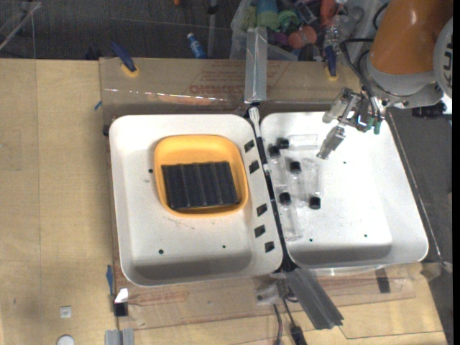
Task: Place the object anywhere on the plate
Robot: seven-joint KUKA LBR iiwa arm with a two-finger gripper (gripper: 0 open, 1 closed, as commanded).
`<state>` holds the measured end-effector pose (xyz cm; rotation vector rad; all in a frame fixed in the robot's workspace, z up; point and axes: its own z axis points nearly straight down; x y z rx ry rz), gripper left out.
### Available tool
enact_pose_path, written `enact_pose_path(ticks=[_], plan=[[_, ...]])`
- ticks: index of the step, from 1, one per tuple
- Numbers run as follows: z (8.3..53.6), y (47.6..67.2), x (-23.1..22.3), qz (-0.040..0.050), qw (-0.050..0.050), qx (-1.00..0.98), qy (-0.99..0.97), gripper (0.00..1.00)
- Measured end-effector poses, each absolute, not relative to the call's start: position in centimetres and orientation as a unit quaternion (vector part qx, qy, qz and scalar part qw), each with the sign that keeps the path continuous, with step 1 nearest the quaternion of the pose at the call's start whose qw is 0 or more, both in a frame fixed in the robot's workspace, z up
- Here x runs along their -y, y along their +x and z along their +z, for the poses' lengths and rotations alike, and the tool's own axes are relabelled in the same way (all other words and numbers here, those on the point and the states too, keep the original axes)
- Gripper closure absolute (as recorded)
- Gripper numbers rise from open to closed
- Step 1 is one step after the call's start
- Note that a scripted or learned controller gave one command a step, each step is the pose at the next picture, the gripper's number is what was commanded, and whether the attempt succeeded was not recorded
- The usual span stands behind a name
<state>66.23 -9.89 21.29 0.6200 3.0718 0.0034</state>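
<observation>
The yellow plate (200,146) in the left bin (129,214) carries a dark ribbed object (199,185). The gripper (332,142) hovers over the right bin (374,214); whether it grasps anything cannot be told

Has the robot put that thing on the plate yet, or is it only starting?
Only starting. The yellow plate in the left bin carries a dark ridged pad, no object. The gripper hangs over the right bin, beside a clear object with black knobs. Grasping and placing remain.
</observation>
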Motion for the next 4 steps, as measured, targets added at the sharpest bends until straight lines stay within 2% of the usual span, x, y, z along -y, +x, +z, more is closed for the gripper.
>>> enact_pose_path(ticks=[1, 2, 3, 4], plan=[[22.2, 65.9, 9.2, 0.0009, 0.004, -0.99, 0.14, 0.0], [21.5, 65.6, 6.8, 0.0012, 0.002, -0.999, -0.035, 0.0], [18.7, 66.8, 4.2, 0.0013, 0.002, -0.978, -0.21, 0.0], [21.2, 66.8, 2.8, 0.0003, 0.006, -0.946, -0.325, 0.0]])
